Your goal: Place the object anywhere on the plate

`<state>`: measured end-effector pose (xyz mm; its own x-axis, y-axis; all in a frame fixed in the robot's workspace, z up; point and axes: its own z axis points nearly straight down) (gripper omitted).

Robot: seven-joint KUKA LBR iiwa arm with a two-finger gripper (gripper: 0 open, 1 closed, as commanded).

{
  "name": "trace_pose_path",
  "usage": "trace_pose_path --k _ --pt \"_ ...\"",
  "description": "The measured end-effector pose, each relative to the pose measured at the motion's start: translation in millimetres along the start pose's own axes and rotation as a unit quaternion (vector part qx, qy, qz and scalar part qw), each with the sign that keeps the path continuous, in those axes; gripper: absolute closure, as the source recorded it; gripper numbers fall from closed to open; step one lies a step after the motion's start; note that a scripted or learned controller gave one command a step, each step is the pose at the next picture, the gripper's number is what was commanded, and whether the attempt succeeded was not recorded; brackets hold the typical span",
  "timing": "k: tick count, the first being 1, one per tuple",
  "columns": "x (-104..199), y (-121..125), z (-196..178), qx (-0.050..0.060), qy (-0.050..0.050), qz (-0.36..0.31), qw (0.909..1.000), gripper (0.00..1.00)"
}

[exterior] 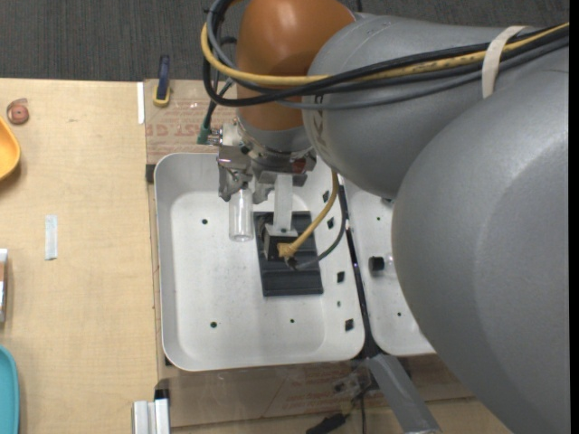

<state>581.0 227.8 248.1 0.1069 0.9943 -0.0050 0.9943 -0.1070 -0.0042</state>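
Camera view shows a black block (291, 277) lying flat in the left white bin (185, 269) at frame center. The gripper (262, 211) hangs just above its upper end, fingers spread apart and gripping nothing. Behind it rises the grey arm (452, 179).

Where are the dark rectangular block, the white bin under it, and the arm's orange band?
dark rectangular block (291, 277), camera view, on its top face.
white shallow bin (194, 269), camera view, on its bare floor left of the block.
orange band (285, 30), camera view, on its rounded top.

Smooth white plastic bin (194, 333), matt
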Motion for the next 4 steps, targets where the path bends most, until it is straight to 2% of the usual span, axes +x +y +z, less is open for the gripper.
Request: trace_pose_path --k 1,2,3,4 --pt "4 51 23 -0.001 0.0 -0.104 0.9946 1.0" --pt "-8 42 39 -0.001 0.001 -0.131 0.9914 1.0" --pt "-15 11 58 -0.001 0.001 -0.149 0.9889 1.0" --pt "-8 50 74 -0.002 0.001 -0.358 0.9339 1.0"
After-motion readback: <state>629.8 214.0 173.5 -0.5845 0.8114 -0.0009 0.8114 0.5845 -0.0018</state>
